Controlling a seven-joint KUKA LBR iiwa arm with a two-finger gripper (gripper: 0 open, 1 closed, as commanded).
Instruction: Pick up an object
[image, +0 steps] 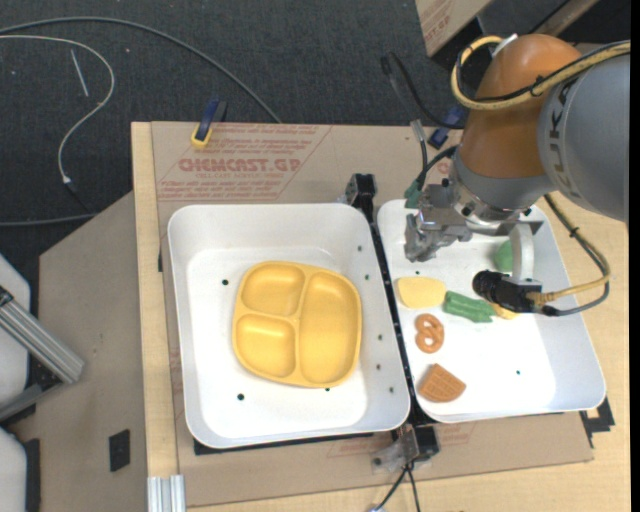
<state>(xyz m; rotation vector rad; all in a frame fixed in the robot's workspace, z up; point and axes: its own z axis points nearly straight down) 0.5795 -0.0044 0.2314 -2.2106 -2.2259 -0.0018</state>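
Looking down at a slant on a table with two shallow white bins side by side. I take the pale yellow piece as my landmark. It lies flat in the right bin, close to that bin's left wall, and its long axis runs across the picture from left to right.

The tool sits just beyond the pale yellow piece, toward the far edge of the bin and apart from the piece. It hangs from the grey arm, which has an orange band and reaches in from the right. From this angle I cannot tell whether the tool is spread or pressed together.

Just right of the pale yellow piece is a green stick-shaped piece. Its long axis also runs mostly left to right, and its right end tips slightly toward the near edge.

Just nearer to me than the pale yellow piece lies an orange pretzel. Nearer still is an orange-brown wedge; I cannot tell which way it points.

Right of and beyond the pale yellow piece, a green and white thing is partly hidden by the arm.

Well to the left of the pale yellow piece, the left bin holds a yellow divided plate lying flat.
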